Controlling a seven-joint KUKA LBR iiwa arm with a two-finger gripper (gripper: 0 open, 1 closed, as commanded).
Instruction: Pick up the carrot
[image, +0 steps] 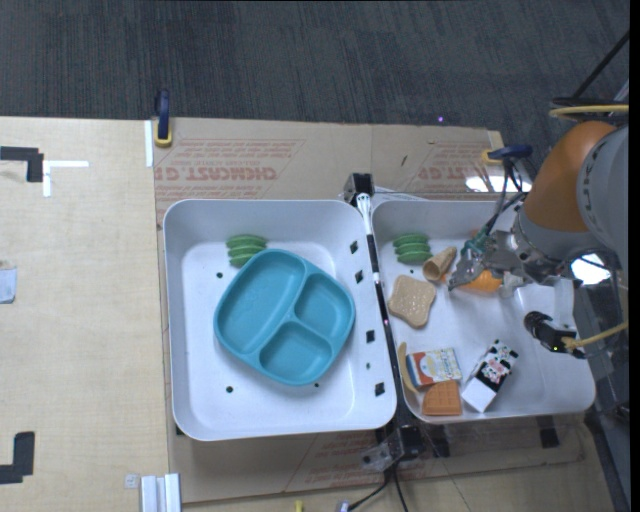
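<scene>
The carrot is a small orange piece lying in the right bin, toward its back and middle. My gripper hangs directly over it, its tip right at the carrot's upper left edge and partly covering it. The grey arm with its orange band reaches in from the right above the bin's far right corner.
Also in the right bin are a green pod, a tan cone, a bread slice, a small picture box, an orange waffle and a black-and-white carton. The left bin holds a blue divided plate and a green pod.
</scene>
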